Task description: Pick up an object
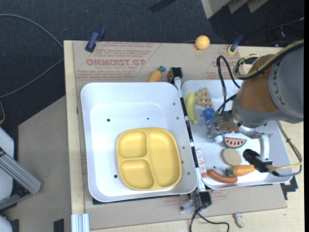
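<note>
Jaws (pixel 216 129) blurred, hidden under arm (pixel 263 93).

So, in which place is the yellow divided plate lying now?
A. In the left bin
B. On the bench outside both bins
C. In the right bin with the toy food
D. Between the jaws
A: the yellow divided plate lies flat on the floor of the left bin, apart from the toy food in the right bin.

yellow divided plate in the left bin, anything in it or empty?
Empty. The yellow plate lies flat in the left bin, and all three compartments show bare yellow.
</note>
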{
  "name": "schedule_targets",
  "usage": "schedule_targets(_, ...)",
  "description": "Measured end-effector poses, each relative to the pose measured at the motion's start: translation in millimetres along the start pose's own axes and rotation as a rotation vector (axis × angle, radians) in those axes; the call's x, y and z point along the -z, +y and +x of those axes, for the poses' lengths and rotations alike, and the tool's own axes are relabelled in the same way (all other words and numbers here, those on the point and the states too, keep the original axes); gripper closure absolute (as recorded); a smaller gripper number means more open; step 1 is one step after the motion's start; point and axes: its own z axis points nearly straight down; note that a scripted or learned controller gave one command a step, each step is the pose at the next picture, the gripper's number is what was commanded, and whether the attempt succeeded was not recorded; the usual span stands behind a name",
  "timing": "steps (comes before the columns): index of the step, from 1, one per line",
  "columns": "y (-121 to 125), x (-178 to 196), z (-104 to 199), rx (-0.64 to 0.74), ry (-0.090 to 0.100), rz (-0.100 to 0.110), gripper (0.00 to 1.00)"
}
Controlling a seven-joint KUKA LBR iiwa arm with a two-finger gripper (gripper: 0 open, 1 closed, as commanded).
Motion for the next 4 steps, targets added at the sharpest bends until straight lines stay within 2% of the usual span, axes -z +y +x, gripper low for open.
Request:
schedule_targets(1, -0.1, -0.1, 0.0, 0.000, 0.000, 0.000, 0.00)
schedule_targets(2, 14.2, -9.9, -7.6, 0.000, -0.001, -0.002, 0.00)
schedule_targets(3, 12.5, -9.7, -19.1, 0.000, -0.002, -0.002, 0.00)
schedule_targets(4, 12.9, 0.0, -18.6, 0.000, -0.002, -0.003, 1.00)
